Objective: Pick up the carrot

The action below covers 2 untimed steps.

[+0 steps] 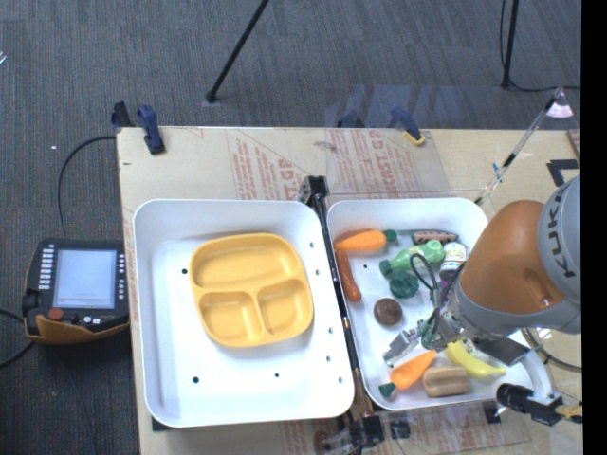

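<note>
Carrot (413, 371): toy, likely light, rigid, slick; grasp mid-body across its width; gripper (410, 340) just above it, jaw state indiscernible.

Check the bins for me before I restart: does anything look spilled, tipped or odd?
Nothing looks spilled or broken. The yellow tray lies flat in the left bin. The toy food, two carrots among it, lies loosely jumbled in the right bin.
</note>
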### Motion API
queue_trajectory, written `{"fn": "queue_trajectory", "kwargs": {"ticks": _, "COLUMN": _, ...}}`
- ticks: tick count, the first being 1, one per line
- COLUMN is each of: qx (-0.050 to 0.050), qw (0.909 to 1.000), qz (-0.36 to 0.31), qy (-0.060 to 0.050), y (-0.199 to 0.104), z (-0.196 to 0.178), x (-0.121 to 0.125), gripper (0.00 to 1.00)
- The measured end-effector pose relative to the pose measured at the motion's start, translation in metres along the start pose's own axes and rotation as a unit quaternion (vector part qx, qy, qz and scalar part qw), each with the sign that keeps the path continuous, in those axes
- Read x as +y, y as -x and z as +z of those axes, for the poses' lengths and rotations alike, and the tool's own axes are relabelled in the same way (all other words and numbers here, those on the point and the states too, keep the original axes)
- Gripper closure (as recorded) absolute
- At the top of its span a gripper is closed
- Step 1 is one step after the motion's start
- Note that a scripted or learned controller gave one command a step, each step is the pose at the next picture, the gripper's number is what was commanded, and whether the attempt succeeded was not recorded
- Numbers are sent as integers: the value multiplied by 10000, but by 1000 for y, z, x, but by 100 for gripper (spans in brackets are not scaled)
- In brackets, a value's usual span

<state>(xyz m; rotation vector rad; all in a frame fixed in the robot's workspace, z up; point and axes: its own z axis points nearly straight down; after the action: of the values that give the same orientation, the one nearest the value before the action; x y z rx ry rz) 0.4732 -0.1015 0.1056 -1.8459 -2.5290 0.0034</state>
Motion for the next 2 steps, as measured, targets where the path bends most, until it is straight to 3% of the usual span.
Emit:
{"fn": "queue_trajectory", "kwargs": {"ticks": 1, "qx": -3, "qw": 9877, "qz": 1566, "qy": 8, "y": -6, "z": 20, "x": 3, "gripper": 0}}
{"fn": "queue_trajectory", "kwargs": {"ticks": 2, "qx": -35, "qw": 9931, "qz": 1166, "qy": 98, "y": -14, "z": -88, "x": 114, "gripper": 0}}
